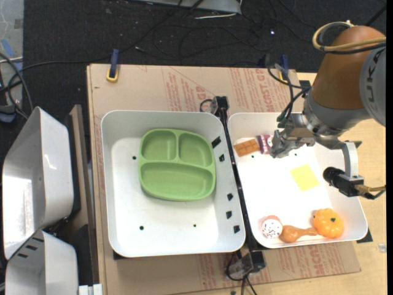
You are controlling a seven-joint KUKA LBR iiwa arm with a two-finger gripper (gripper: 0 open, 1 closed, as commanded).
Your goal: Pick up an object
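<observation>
Right bin [362, 223] holds the candidates: a waffle-like brown piece [246, 147] and a small purple item [264, 143] at the upper left, a yellow square [304, 177] mid-bin, an orange pumpkin [327, 222], an orange gourd-shaped toy [295, 232] and a speckled white ball [271, 228] along the near edge. Gripper [281, 146] sits low just beside the purple item (contact unclear; grip state not discernible from here). Left bin [116, 183] carries a green divided plate [178, 165].

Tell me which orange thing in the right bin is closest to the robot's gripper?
The flat orange waffle-patterned block at the bin's top left, just left of the gripper. The round orange pumpkin and the orange toy drumstick lie far down by the bottom edge.
</observation>
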